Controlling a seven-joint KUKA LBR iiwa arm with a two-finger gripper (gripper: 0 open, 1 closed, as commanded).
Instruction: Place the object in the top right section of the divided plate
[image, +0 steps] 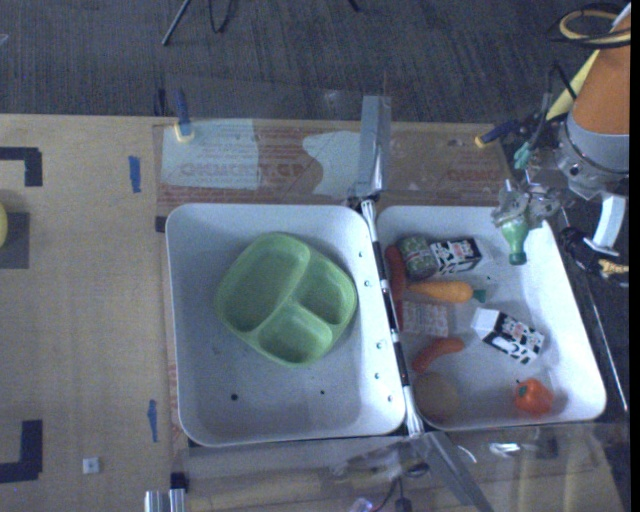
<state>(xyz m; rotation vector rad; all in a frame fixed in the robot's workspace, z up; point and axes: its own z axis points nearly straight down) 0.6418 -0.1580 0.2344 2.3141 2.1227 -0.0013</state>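
I see the gripper (520, 213) over the right bin's (585, 330) far corner, clenched on a small green bottle (516, 240) that hangs straight down from the jaws. The green divided plate (288, 297) sits well left of the jaws in the left bin (190, 400). Just below-left of them: milk carton (452, 254), carrot (440, 292).

Probably lab: taped bench (80, 300), bins (200, 400).
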